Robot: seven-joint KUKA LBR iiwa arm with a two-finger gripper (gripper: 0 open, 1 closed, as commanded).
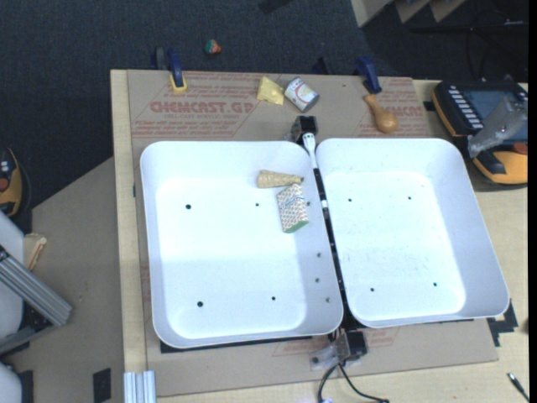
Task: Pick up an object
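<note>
The arm (502, 126) shows pale grey, angular metal.

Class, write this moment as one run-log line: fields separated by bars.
left bin: tan cone-shaped piece, patterned packet near right wall | state: both lying loose | pick: not yet done

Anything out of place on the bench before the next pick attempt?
Yes: a yellow piece, a small white box and a wooden-handled object lie on the board behind the bins, outside them. The left bin holds two items near its right wall.
</note>
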